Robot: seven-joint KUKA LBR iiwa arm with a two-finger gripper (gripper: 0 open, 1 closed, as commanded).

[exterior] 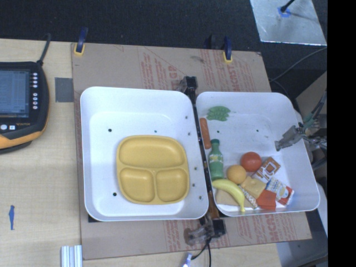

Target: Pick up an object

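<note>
Camera view, read from the left: a black and orange handheld control pendant with a screen [19, 107] lies on the wooden bench, well left of the shallow white left bin [97, 113]. Inside that bin a yellow plastic three-compartment plate [152, 168] sits near the front. Right of the left bin, touching it along the shared rim, stands the shallow white right bin [261, 110]. Against its wall next to the left bin lies a slim orange-red sausage-shaped toy [205, 133], with a green leafy toy [218, 113] just behind it and a small green bottle [216, 159] just in front. A yellow banana [231, 192] curves along the front, beside a small orange fruit [236, 174] and a red tomato-like ball [251, 161]. Farther from the left bin, small printed cartons and packets in red, orange and white [271, 185] crowd the front corner. At the bin's far right rim hovers the grey gripper [289, 138], apart from all the objects; nothing sits between its fingers, and how far they are spread I cannot tell
</note>
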